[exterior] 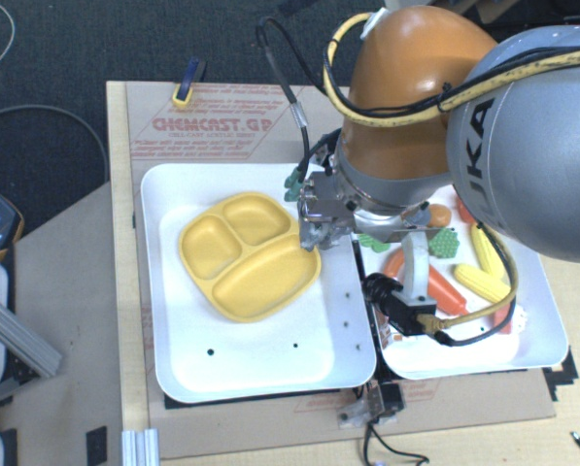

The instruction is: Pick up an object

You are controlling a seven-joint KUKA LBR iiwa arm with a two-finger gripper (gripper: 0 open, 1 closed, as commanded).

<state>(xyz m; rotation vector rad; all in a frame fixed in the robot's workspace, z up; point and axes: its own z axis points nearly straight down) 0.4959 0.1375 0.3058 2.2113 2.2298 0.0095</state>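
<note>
A yellow divided plate (246,255) lies in the left white bin (260,352), toward its back. My gripper (315,223) hangs from the orange wrist, right at the plate's right edge, close to the wall between the two bins. The right bin (484,355) holds toy food: an orange carrot (443,289), two yellow pieces (483,249) (480,281), a green piece (446,244), a small orange ball (438,216) and a red item (508,311). The arm hides most of that bin. A small teal-green thing (293,179) peeks out behind the gripper.
Both bins sit on a brown cardboard sheet (212,124) with red print. A blue and yellow clip (186,83) lies at its back edge. The front half of the left bin is bare white floor. Grey equipment (3,338) stands at the far left.
</note>
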